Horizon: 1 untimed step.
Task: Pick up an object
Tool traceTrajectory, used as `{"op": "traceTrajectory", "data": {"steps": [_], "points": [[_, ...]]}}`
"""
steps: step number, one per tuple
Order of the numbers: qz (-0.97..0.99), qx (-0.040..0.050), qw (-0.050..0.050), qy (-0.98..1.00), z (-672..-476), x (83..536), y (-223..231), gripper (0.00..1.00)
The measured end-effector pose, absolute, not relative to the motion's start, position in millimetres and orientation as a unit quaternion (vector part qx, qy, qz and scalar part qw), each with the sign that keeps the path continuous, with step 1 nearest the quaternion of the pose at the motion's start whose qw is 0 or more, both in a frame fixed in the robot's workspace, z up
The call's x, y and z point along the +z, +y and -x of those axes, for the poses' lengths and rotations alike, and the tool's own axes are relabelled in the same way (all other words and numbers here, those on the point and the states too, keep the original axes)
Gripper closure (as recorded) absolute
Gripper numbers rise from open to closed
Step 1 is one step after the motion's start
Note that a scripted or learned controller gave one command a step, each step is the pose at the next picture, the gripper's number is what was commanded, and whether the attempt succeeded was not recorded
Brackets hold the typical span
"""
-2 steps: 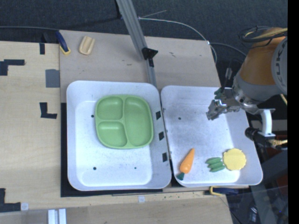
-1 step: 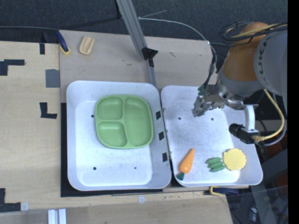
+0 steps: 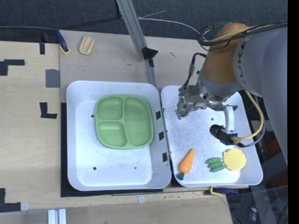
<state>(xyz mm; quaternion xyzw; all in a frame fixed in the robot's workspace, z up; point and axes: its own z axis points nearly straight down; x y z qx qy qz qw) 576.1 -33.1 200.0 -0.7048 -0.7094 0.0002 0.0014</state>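
A: Two candidate objects lie in the right bin (image 3: 174, 125): a toy carrot (image 3: 187, 160) at the near left corner area, and a yellow flower-shaped piece with green leaves (image 3: 228, 160) near the near right side. Neither is lifted.

B: Progress?

A: Nothing picked so far, judging by the bin. Both objects rest flat on the bin floor. The gripper (image 3: 185, 107) hangs over the far left part of the same bin, well apart from the carrot, with nothing visible between its tips. Whether the jaws are spread or closed I cannot tell; the tips are too small and dark against the wrist hardware.

B: Carrot orientation?

A: Long axis runs on a slant, from near-left to far-right. Orange pointed tip aims toward the far right; the dark stub end sits at the near left, just beside the bin wall. The yellow piece has its leaves pointing left, toward the carrot.

B: What is left?

A: All of it, as I judge: travel toward the near side, descend, close across the carrot's short axis, lift.

B: Surroundings?

A: Left bin (image 3: 74, 125) holds a green divided plate (image 3: 124, 122). A small tan block (image 3: 86, 45) lies on the bench beyond it.
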Motion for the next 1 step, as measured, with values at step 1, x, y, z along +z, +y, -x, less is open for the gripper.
{"op": "traceTrajectory", "data": {"steps": [1], "points": [[0.704,-0.0005,0.001,-0.710,-582.0,206.5,30.6,1.00]]}}
